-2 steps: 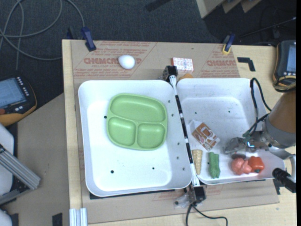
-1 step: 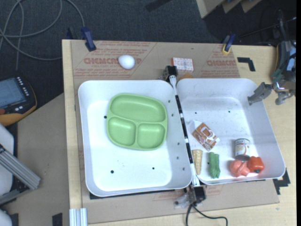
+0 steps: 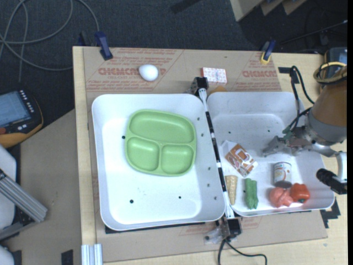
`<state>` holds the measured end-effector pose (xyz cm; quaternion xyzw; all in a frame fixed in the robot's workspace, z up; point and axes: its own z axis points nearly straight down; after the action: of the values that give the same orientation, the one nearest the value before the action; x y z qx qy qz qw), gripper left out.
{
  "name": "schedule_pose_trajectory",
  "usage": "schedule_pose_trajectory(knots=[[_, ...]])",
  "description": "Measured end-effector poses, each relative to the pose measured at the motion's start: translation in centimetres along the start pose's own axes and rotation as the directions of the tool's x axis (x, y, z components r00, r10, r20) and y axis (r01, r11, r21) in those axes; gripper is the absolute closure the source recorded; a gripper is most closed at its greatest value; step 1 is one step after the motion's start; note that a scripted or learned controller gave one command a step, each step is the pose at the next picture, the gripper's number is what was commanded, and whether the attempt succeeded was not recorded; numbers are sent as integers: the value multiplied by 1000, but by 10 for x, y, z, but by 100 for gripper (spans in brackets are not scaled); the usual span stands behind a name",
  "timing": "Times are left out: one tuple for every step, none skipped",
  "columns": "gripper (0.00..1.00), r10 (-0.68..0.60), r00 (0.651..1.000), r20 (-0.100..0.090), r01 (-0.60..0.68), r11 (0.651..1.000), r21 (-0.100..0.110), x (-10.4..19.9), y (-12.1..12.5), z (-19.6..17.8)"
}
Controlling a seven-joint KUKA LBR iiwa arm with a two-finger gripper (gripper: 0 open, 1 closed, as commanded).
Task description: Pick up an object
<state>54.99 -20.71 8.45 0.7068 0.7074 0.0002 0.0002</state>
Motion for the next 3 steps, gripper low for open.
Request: schedule_pose_trajectory(knots=[[0,0,1000,1,0,1000,-1,26,-39,-96],[0,2,1000,0,-2,1000,1,34,-71,0],[0,-1,1000,1,1,1000,-2,48,-4,-132]])
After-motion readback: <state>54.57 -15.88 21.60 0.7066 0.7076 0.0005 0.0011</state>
